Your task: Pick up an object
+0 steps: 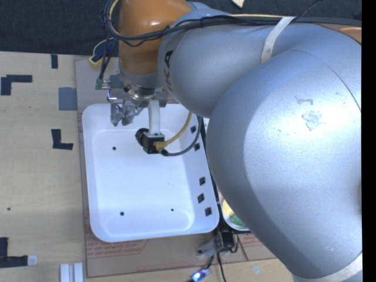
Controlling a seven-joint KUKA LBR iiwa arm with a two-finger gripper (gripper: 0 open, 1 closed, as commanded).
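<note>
- One gripper [122, 117], mine, hung over the far left part of one white bin [97, 175], close to the far wall.
- I could not tell whether my jaws were wide or narrow, because the view did not resolve them. Nothing could be seen between them.
- One orange band [147, 22] sat directly above my wrist. The single grey arm [282, 128] covered the right half of the view.
- On the floor of the white bin, three small dark dots [121, 213] were in view. On its right wall, three small dark squares [202, 197] were in view.
- One green and yellow object [235, 221] showed as a sliver under the arm, just right of the white bin and well apart from my gripper. Its shape could not be made out.
- Four black tape marks [60, 140] lay on the bench [35, 187], left of the white bin.
</note>
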